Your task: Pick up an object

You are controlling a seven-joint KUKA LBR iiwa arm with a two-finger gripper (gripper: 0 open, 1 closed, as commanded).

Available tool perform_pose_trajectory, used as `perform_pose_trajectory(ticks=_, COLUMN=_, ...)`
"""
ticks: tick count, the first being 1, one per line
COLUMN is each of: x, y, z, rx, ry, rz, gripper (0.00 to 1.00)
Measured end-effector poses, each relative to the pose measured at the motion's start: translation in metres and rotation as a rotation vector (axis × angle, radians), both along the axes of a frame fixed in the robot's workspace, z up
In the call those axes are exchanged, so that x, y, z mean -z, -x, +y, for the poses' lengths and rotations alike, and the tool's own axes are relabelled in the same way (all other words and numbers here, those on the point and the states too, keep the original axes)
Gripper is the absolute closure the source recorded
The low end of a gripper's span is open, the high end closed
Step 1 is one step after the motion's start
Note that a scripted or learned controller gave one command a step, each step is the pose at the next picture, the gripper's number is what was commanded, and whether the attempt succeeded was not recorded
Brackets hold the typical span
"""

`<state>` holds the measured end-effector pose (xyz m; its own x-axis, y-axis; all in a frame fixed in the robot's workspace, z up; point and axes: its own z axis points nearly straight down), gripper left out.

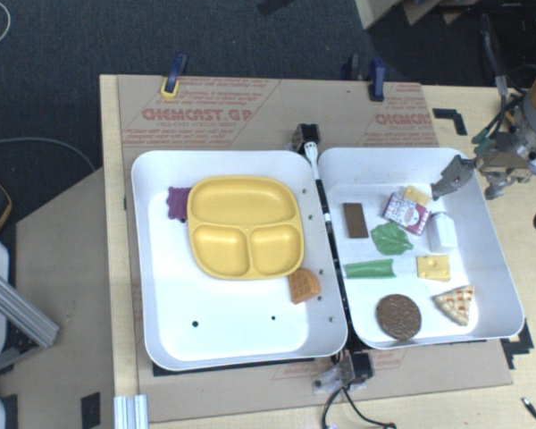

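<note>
Gripper (450, 179) poised at the far right edge of the right bin (496, 239), no object taken yet.

The gripper's dark finger angles down toward the small yellow block (417, 195) and the purple-and-white packet (405, 212) just beside it; whether its fingers are spread or pressed together cannot be told from this angle, and nothing is seen between them. The candidates all lie in the right bin. Taking the packet as landmark: a white piece (443, 231) sits just to its right, a green leaf (391, 239) just below it, a brown bar (355, 221) to its left, and nearer the camera a cheese wedge (433, 267), a pizza slice (456, 305) and a round brown cookie (398, 316). The block and packet touch, so a clean grasp likely calls for centring on one of them, straddling its narrow side, and descending straight to avoid nudging its neighbour.
</note>
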<state>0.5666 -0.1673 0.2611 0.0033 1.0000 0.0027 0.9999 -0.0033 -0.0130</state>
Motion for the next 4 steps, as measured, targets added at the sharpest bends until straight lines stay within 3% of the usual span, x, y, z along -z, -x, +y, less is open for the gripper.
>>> perform_pose_trajectory(ticks=1, x=-0.007, y=-0.002, z=0.0, rx=-0.003, ry=0.003, rz=-0.013, gripper=0.0)
perform_pose_trajectory(ticks=4, x=0.146, y=-0.021, z=0.002, rx=-0.005, ry=0.001, rz=-0.008, gripper=0.0)
